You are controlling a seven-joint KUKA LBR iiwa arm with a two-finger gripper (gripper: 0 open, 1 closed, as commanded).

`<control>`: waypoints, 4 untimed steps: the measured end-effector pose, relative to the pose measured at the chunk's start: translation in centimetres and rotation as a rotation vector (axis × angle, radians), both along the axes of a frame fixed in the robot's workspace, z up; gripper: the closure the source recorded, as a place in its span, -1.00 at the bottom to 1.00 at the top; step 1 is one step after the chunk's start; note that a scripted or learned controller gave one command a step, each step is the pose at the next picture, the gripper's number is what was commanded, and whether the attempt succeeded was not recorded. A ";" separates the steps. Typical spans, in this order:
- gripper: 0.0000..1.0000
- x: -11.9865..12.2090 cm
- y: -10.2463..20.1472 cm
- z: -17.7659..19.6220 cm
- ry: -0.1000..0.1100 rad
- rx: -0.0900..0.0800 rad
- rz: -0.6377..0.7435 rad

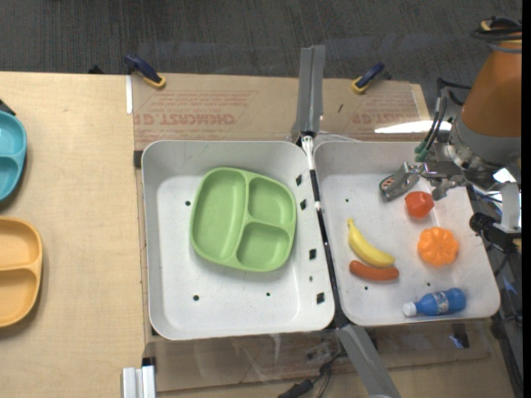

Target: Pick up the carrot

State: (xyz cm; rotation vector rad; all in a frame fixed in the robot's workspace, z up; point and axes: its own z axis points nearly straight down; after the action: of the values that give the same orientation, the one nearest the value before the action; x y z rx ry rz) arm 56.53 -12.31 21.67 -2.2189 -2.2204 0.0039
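The gripper (411, 181) is hanging over the back of the right bin (336, 247), just above a small red-orange piece (419, 204); its state cannot be told. Which item is the carrot is unclear. Nearer the front are lying an orange pumpkin (437, 246), a banana (367, 246), a sausage (374, 271) and a blue bottle (436, 303). A green plate (244, 219) is sitting in the left bin (166, 305).

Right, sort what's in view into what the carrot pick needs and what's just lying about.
For the job: carrot, probably the red-orange piece at the gripper; right bin holding it.

Lying about: banana, red sausage-like piece, orange pumpkin, blue bottle, green plate, teal plate, yellow plate.
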 end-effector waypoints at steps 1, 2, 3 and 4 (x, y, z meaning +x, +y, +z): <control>-1.00 -1.9 -7.4 -5.8 -0.001 0.000 0.080; -1.00 -5.5 -9.3 -12.6 0.000 0.011 0.147; 1.00 -5.5 -9.2 -11.7 -0.001 0.012 0.147; 1.00 -5.9 -5.4 -3.2 -0.002 -0.001 -0.207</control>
State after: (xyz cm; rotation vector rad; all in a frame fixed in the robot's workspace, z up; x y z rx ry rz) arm 50.66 -17.73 18.47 -2.4375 -1.9809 0.0033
